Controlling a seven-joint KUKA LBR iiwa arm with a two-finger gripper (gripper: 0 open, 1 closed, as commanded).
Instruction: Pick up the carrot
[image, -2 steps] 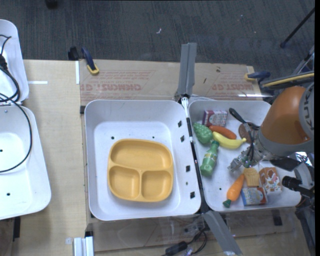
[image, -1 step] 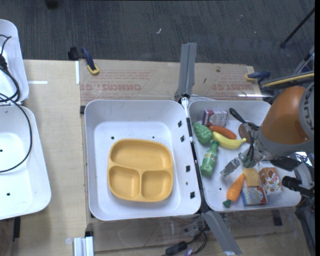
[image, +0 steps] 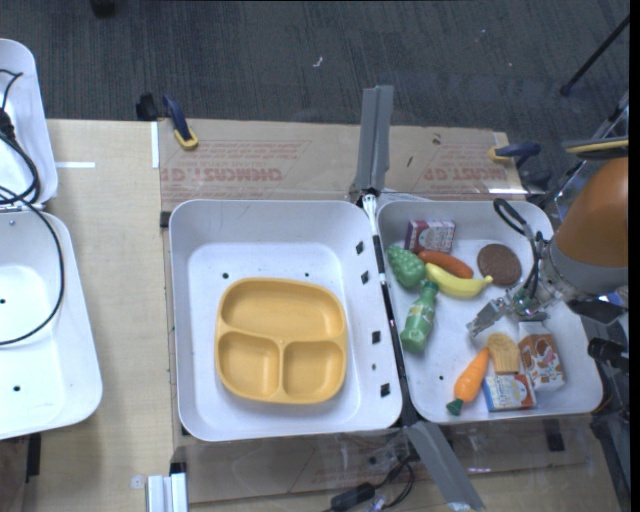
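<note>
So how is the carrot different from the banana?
The carrot is orange with a green tip; the banana is yellow. The carrot is straight and tapered, while the banana curves. The carrot lies near the front of the right bin, beside a cracker; the banana lies further back, against an orange-red pepper. Both are toy foods lying flat in that bin.

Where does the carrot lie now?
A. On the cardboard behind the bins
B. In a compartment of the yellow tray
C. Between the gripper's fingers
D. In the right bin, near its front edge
D: the carrot lies on the floor of the right bin, near its front edge, apart from the gripper.
</note>
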